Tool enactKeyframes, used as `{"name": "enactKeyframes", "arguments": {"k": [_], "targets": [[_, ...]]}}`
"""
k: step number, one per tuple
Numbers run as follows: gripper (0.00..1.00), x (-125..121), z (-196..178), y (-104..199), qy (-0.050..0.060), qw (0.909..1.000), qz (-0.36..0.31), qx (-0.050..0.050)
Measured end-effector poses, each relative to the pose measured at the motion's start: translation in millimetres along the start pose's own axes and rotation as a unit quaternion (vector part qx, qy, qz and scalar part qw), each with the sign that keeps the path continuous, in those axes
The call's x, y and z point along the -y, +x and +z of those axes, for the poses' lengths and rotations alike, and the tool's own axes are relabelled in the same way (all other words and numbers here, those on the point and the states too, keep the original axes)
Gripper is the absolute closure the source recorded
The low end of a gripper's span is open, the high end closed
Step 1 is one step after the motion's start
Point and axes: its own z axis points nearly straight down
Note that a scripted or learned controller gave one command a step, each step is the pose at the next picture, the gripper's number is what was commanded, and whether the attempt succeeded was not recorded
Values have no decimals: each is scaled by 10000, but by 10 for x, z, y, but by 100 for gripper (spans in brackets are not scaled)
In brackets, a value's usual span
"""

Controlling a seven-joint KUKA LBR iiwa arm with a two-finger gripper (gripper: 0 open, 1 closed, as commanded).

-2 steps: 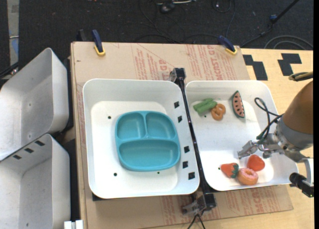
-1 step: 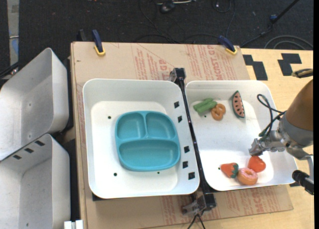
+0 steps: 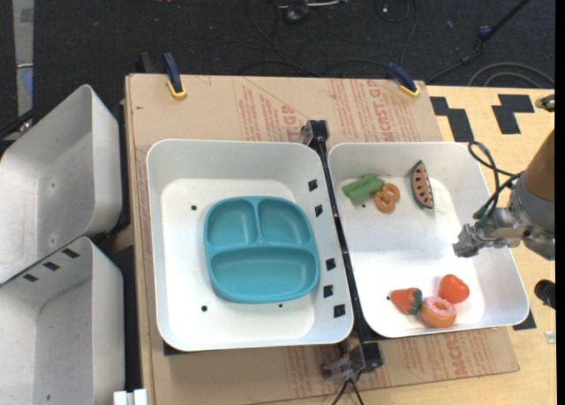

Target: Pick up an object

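The gripper [image 3: 465, 245] hangs over the right bin [image 3: 503, 306] near its 3 o'clock rim, above bare white floor; whether it is parted or closed I cannot tell, and nothing shows in its grasp; the candidates lie apart from it, with a red pepper [image 3: 454, 288] nearest at its 6 o'clock, a pink doughnut [image 3: 438, 311] touching that pepper's lower left, and a small red-and-green vegetable [image 3: 405, 299] just beside the doughnut at 9 o'clock; toward 11 o'clock of the bin sit a watermelon slice [image 3: 421, 184], an orange pretzel [image 3: 386, 198] and a green bean pod [image 3: 362, 187], the last two touching; the likely failure is a descent onto empty floor, or a grab among the crowded lower trio that nudges neighbours or pinches two at once; the round doughnut may slip; count: six toy foods, two bins, one teal divided plate [image 3: 261, 248] alone in the left bin [image 3: 177, 218].
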Motion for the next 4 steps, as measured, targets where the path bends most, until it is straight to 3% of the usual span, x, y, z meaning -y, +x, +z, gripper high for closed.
{"name": "enactKeyframes", "arguments": {"k": [2, 4], "targets": [[100, -32, -1009, 78, -1, 10000, -2, 3], [100, -185, -1036, 1151, 21, 10000, -23, -16]]}}
